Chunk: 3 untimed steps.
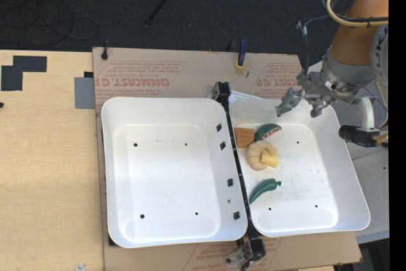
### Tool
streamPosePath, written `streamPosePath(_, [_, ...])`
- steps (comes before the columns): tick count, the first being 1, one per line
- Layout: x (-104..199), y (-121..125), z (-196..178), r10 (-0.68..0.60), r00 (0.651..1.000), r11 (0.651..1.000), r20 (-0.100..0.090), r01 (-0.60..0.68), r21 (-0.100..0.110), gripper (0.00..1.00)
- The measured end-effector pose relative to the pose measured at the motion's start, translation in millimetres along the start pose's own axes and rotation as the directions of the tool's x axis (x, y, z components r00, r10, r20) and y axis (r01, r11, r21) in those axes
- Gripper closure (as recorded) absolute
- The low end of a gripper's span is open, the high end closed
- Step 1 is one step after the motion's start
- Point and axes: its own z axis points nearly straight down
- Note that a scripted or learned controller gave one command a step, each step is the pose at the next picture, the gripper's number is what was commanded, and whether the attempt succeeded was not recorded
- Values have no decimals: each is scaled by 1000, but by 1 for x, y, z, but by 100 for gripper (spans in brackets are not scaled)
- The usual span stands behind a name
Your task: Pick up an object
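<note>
Left bin (120, 155), nearest the lens, white with small dark dots; right bin (342, 200) holding an orange block (243, 136), a pale croissant-like piece (257, 155), a yellow cube (270, 159) touching it, a green-and-red slice (267, 132), and a green pod (264, 188) lower down; gripper (302, 105) above the right bin's far edge, fingers spread, pinching nothing.

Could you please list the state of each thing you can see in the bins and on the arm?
Left bin: flat on the bench, nothing visible in it.
Right bin: flat on the bench, holds all the items.
Croissant: lying loose, touching the yellow block.
Yellow block: resting against the croissant.
Watermelon slice: lying loose.
Orange piece: lying by the divider.
Green pod: lying alone.
Pincer: open, above the bin's far edge, holding nothing.
</note>
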Motion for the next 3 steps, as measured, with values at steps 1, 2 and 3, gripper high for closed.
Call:
streamPosePath(1, [-8, -18, 135, 2, 1000, 1000, -1, -2, 5, 0])
streamPosePath(2, [39, 4, 128, -4, 1000, 1000, 2, 4, 2, 0])
streamPosePath(3, [24, 3, 128, 1, 1000, 1000, 1, -1, 0, 0])
